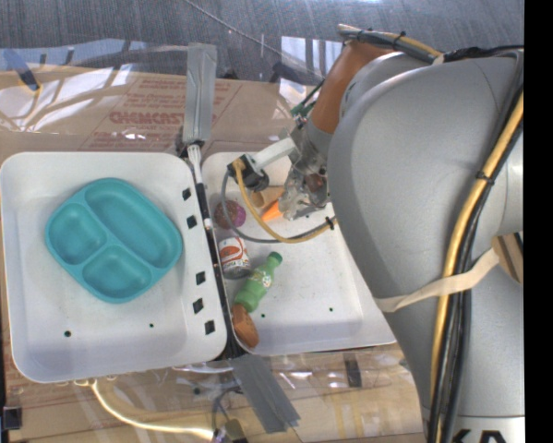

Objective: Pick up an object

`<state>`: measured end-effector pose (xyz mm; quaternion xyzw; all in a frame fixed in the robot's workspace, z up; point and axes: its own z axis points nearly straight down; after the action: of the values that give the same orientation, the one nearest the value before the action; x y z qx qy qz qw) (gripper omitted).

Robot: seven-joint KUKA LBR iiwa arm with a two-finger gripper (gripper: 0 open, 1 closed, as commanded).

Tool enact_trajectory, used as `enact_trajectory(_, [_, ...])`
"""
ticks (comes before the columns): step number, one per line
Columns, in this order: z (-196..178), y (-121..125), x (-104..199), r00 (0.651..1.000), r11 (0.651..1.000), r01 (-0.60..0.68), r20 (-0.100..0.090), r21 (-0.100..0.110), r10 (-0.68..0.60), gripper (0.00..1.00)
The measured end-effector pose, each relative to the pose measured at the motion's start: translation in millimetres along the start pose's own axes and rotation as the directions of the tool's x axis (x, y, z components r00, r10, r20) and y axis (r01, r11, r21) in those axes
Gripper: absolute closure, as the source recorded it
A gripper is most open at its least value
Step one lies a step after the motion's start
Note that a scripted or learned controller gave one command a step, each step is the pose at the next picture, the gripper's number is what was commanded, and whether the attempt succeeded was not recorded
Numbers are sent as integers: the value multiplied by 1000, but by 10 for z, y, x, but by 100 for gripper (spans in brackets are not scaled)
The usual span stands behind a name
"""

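Camera view: my hand [299, 197], grip state unclear, hangs over the right bin [350, 312] near a green bottle [258, 283], can [234, 256], and orange piece [270, 212].

Green bottle [258, 282] tilted, right bin [350, 317].

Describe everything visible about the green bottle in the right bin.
The green bottle looks like a small plastic toy with a white cap and a pale label band around its middle. It lies on its side on the floor of the right bin, cap pointing up-right, base toward a brown object. A small can sits close beside it.
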<state>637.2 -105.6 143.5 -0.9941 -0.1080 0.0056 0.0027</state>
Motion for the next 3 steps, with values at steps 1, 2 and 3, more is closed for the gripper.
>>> enact_trajectory(1, [-647, -235, 102, 992, 992, 127, -10, -5, -127, 100])
enact_trajectory(2, [-721, -248, 97, 991, 991, 134, -3, -2, -134, 100])
enact_trajectory(3, [-807, -263, 100, 990, 990, 141, 0, 1, -141, 100])
